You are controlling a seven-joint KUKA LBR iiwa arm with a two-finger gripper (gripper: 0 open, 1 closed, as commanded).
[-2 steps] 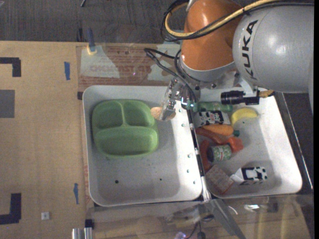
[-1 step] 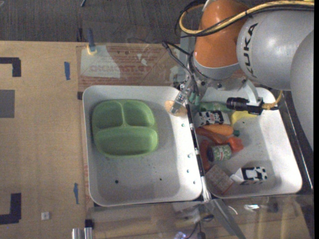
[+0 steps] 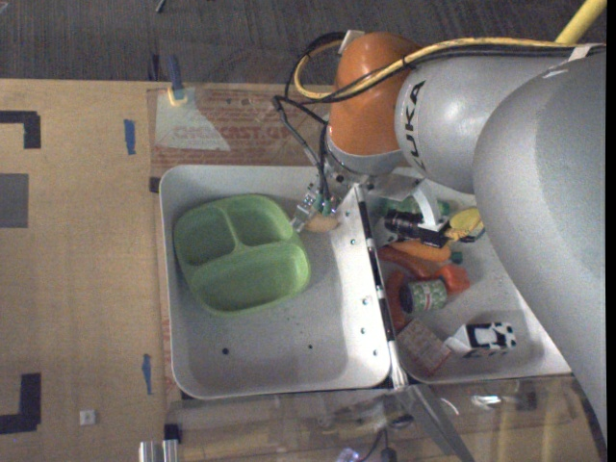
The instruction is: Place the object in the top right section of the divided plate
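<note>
One small tan object [image 3: 322, 224] at gripper [image 3: 313, 208] tip, grip state unclear; green moulded three-section divided plate [image 3: 241, 253] lies just left, upper-right section nearest.

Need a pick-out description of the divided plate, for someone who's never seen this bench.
Look at the left white bin of the two side by side. The plate lies in its upper half, beside the arm's hand. It is the bin's one big green thing, with three sunken compartments.
</note>
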